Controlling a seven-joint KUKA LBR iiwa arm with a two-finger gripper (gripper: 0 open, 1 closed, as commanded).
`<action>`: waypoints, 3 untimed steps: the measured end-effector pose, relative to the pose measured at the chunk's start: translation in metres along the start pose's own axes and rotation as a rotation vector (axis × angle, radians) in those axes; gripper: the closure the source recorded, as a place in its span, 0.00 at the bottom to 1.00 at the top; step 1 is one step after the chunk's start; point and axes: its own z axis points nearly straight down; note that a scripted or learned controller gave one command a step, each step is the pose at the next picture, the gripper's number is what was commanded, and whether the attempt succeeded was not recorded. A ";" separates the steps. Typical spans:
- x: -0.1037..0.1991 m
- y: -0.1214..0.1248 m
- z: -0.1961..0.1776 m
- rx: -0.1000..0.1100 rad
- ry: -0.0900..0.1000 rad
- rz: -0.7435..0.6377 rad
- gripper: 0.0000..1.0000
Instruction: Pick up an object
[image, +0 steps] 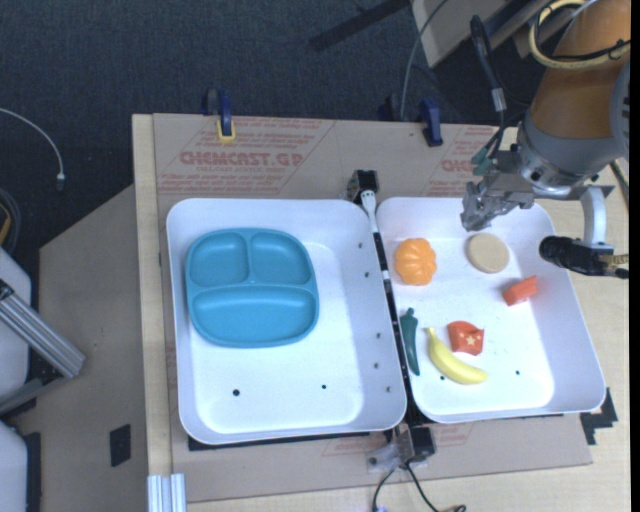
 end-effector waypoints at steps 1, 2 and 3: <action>0.057 0.004 0.005 0.000 -0.001 0.001 1.00; 0.115 -0.013 0.006 0.002 0.001 -0.001 1.00; 0.162 -0.020 0.022 0.002 -0.001 0.001 1.00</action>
